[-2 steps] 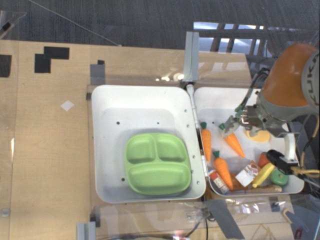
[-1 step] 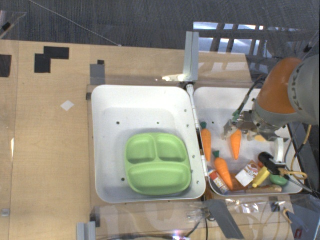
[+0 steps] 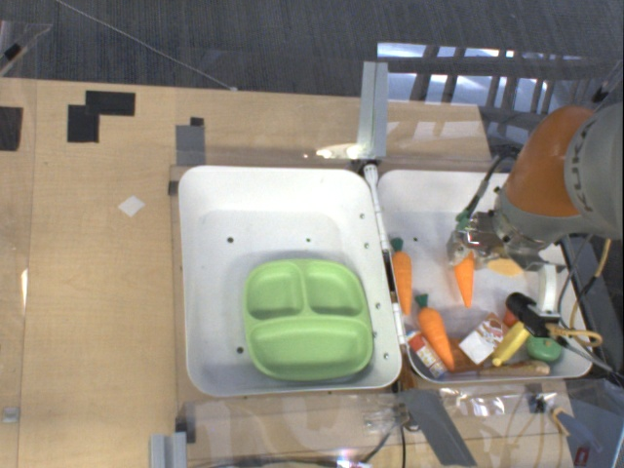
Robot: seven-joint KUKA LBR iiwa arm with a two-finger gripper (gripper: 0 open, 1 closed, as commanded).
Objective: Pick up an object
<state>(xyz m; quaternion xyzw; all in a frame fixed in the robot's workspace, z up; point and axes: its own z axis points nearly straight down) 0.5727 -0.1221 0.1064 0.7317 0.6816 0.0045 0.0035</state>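
Your end effector pinches the top of an orange carrot, which hangs point-down above the right bin. Left of that carrot, two more carrots lie near the bin's left wall; the left bin holds a green tray.

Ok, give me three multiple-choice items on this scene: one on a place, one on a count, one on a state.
1. Where does the green divided plate lie?
A. left bin
B. right bin
C. bare bench

2. How many orange carrots can be seen?
A. one
B. three
C. five

3. The carrot under the pincer is
A. hanging point down
B. lying flat on the green plate
C. standing on the bench

Answers: 1 A, it sits on the left bin floor. 2 B, one by the divider, one lower, one hanging. 3 A, its tip points down over the right bin.
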